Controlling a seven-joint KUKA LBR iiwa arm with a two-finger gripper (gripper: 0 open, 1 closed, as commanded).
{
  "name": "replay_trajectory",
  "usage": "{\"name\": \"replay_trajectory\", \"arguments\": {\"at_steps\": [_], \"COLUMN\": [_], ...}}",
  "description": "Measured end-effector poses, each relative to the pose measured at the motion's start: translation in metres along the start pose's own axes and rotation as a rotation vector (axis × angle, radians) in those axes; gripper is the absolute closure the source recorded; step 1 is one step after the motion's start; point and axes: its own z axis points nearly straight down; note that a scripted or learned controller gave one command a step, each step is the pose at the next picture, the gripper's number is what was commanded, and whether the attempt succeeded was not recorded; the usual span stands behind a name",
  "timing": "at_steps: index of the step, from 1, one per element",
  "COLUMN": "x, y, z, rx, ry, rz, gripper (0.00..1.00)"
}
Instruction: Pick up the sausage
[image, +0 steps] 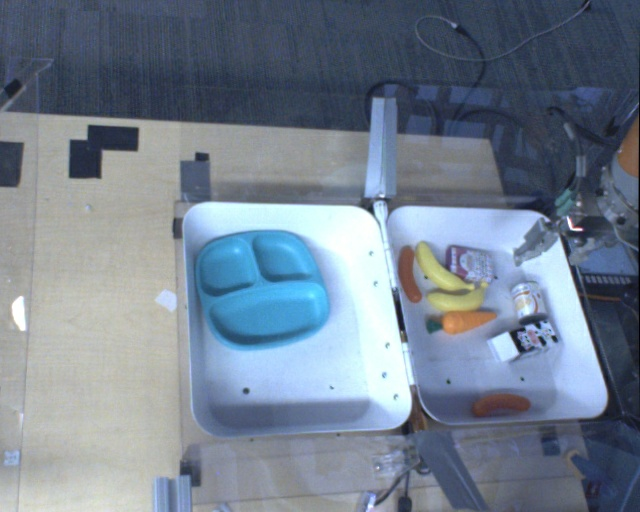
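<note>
A reddish-brown sausage (408, 274) lies lengthwise against the left wall of the right bin (592, 385). A second, similar reddish sausage (501, 404) rests near that bin's front edge. My gripper (543, 238) hangs over the bin's back right corner, well apart from both sausages, with nothing visibly held. The grey arm (612, 205) comes in from the right edge.
Two yellow bananas (447, 276), an orange carrot (466, 322), a maroon packet (471, 263), a small can (525, 298) and a white box (524, 341) share the right bin. A blue divided plate (262, 287) sits in the left bin (300, 405).
</note>
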Motion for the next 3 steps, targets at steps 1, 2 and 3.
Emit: {"name": "replay_trajectory", "arguments": {"at_steps": [1,2,3], "x": [-0.015,0.034,0.010], "y": [-0.051,0.039,0.028], "z": [0.126,0.062,-0.029], "rx": [0.001,-0.003,-0.003], "ry": [0.001,0.000,-0.001], "rz": [0.040,0.078,0.124], "gripper": [0.00,0.00,0.00]}}
